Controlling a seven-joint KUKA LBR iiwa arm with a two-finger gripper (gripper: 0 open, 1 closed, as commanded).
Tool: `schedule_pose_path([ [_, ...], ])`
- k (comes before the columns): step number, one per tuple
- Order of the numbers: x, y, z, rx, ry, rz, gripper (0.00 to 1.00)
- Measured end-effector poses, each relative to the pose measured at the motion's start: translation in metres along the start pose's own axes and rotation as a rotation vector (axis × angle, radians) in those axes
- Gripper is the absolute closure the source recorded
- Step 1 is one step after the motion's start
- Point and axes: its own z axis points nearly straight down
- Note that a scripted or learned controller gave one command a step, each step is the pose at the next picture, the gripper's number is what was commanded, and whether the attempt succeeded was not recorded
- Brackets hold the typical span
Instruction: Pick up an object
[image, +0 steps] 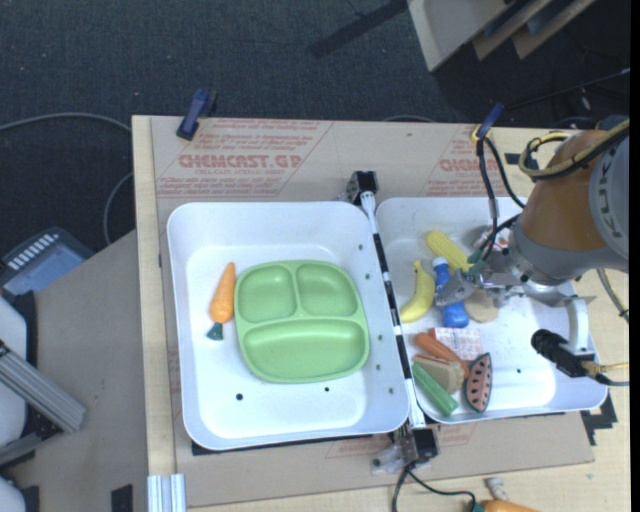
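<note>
Looking down at a slant on a brown counter (300, 160), with two white bins lying side by side and touching along their inner rims.

Seeing plenty of open room in the left bin (190, 300): bare white floor running along the far wall, the near wall and the left corner. Holding a green divided plate (300, 320) near the middle, flat, with its right edge close to the inner rim. Keeping a toy carrot (222, 295) just beside the plate's left edge, lying lengthwise with its green tip toward the near side.

Finding far less room in the right bin (560, 395), crowded along its left half. Carrying a banana (420, 295) close against the inner rim, a yellow piece (445, 247) farther back, and a blue block (455, 315) beside the banana. Packing an orange piece (437, 346), a green piece (435, 385) and a watermelon slice (479, 382) together in the near left corner, touching one another. Leaving bare floor toward the bin's near right side.

Reaching in from the right with the arm (570, 215), hanging over the right bin's far half. Placing the gripper (480, 285) low among the toys, just right of the banana and the blue block; not able to tell whether closed, released or grasping anything.
</note>
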Motion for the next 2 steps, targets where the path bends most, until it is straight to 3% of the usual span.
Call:
schedule_pose_path([
  [1, 0.0323, -0.0096, 0.0257, -0.010, -0.007, 0.003, 0.00],
  [2, 0.0339, -0.0100, 0.0178, -0.008, -0.005, 0.003, 1.00],
])
